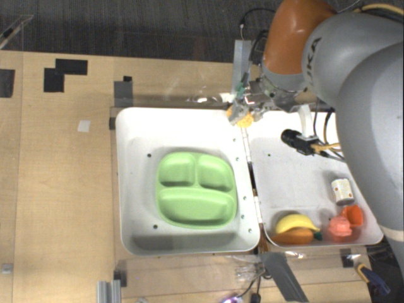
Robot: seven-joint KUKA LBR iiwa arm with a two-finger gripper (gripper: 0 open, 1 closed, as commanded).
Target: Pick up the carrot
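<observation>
The carrot [294,236] is orange with a green tip and lies at the near edge of the right bin [278,169], tucked just under a yellow banana [295,221]. My gripper [242,113] hangs over the far end of the wall between the two bins, well away from the carrot. No object can be seen in it.
A green divided plate [196,189] sits in the middle of the left bin [136,169]. In the right bin's near right corner are a pink item [339,228], an orange-red item [355,215] and a small pale cylinder [341,190]. The arm's bulk covers the right bin's right side.
</observation>
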